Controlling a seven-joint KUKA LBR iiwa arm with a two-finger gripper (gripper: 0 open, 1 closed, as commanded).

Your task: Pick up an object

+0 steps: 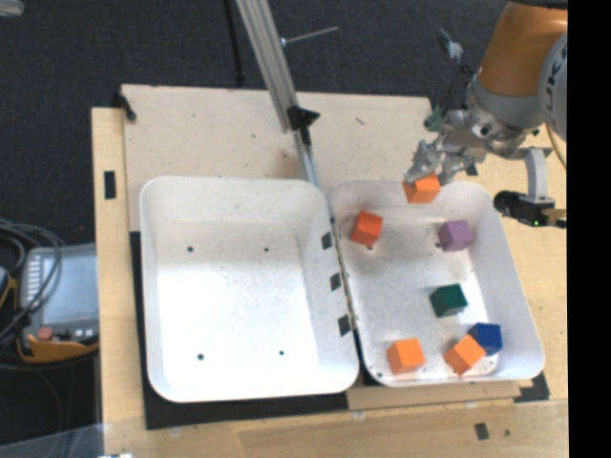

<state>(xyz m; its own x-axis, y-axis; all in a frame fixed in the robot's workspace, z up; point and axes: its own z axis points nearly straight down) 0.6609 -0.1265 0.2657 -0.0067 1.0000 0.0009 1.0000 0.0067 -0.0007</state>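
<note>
You've got the bench (191,132) first: pale, matte board, flat, carrying two shallow white bins side by side. Take the right bin (516,284) as the reference. The left bin (162,256) sits touching its left wall, glossy moulded plastic with rounded corners.

The arm (520,46) comes in over the right bin's far right corner, grey metal with a smooth orange band. It's raised there, I'd say, because the pick looks done and it's lifting clear.

The gripper (425,177) hangs over the right bin's far rim, fingers closed narrow around an orange block (422,190). You can see the block pinched between them, just off the rim. That's your task object.

The other blocks all lie inside the right bin, small matte cubes with crisp edges, loosely scattered and mostly apart, so there's finger room around most:
- orange-red block (367,227), far left part, near the shared wall
- purple block (455,235), far right part
- dark green block (448,300), middle right
- blue block (487,336), near right corner, touching an orange neighbour (466,353)
- one more orange cube (406,355), near edge, middle
</note>
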